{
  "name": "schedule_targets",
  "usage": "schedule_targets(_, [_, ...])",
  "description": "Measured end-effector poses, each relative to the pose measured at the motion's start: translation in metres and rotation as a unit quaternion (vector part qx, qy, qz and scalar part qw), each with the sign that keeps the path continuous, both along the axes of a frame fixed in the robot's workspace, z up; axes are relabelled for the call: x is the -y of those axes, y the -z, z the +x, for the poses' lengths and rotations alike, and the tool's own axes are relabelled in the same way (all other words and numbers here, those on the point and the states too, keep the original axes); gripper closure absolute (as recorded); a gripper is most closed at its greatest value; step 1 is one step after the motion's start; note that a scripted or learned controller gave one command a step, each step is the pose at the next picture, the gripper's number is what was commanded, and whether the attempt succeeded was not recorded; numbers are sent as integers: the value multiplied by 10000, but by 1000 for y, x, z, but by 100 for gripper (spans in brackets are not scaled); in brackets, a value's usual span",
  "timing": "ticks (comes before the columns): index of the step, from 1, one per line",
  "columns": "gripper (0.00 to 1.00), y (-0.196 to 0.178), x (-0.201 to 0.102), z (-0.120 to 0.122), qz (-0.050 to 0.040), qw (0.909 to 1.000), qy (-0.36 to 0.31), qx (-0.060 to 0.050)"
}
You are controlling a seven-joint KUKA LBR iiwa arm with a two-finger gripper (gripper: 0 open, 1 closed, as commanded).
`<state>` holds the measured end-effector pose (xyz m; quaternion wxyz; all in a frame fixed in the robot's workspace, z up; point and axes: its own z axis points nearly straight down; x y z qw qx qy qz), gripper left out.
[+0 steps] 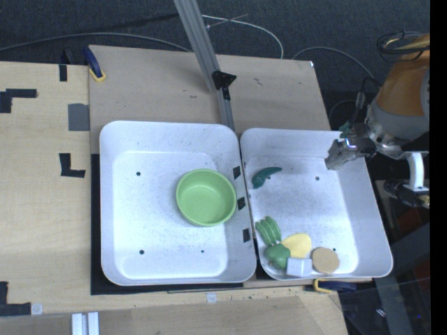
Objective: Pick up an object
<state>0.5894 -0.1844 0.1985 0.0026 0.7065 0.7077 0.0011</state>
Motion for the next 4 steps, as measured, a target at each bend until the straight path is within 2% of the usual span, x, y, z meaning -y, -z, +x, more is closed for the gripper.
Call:
schedule_targets(1, [100,-61,-7,5,0,10000,-6,5])
schedule_targets(2, [100,-77,-8,5,10,10000,-1,-22])
schedule_targets(3, [100,-69,-66,-5,18,10000,-22,-36])
schedule_targets(4, [100,-66,-112,-11,17,10000,-20,-39])
